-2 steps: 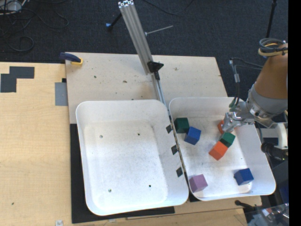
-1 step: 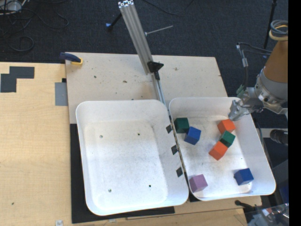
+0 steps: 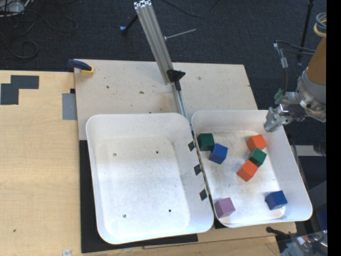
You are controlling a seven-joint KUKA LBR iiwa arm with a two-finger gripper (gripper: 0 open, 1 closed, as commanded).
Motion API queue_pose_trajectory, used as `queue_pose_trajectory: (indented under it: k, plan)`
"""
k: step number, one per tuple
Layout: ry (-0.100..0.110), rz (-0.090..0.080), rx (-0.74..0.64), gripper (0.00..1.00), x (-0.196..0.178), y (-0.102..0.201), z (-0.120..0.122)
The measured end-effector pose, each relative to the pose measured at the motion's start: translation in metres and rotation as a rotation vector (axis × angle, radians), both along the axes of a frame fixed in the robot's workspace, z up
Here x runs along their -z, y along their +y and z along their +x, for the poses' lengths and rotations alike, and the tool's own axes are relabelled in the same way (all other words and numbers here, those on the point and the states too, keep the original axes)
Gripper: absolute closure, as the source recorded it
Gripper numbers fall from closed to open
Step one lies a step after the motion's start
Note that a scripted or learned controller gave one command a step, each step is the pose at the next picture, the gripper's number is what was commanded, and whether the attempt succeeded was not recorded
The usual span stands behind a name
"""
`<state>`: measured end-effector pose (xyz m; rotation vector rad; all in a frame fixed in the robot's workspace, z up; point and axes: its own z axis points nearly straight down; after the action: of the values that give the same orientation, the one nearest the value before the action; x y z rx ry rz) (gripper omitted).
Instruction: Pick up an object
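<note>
Bins sit side by side: the left bin (image 3: 101,143) and the right bin (image 3: 298,191), which holds the blocks. From the left lie a green block (image 3: 205,141), a blue block (image 3: 218,153), a purple block (image 3: 224,207), then two orange blocks (image 3: 247,170) (image 3: 256,142) with a dark green block (image 3: 258,157) between them, and another blue one (image 3: 276,199). The gripper (image 3: 273,120) hangs over the bin's upper right rim, just up and right of the upper orange block, holding nothing; whether it is spread, I cannot tell.

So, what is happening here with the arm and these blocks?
The robot arm's gripper hangs at the far right rim of the right bin, holding nothing that shows. Seven blocks lie in that bin, among them an orange block nearest the gripper and a purple block at the near edge. No block is lifted yet.
</note>
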<state>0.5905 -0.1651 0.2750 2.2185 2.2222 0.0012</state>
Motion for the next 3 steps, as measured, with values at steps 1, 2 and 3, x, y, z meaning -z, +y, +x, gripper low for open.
queue_pose_trajectory:
  k: [1,2,3]
  plan:
    - [0.005,0.003,-0.002,1.0,0.014,0.046,0.015]
    - [0.007,0.003,-0.003,1.0,0.027,0.102,0.029]
    - [0.006,0.003,-0.002,1.0,0.023,0.156,0.03]
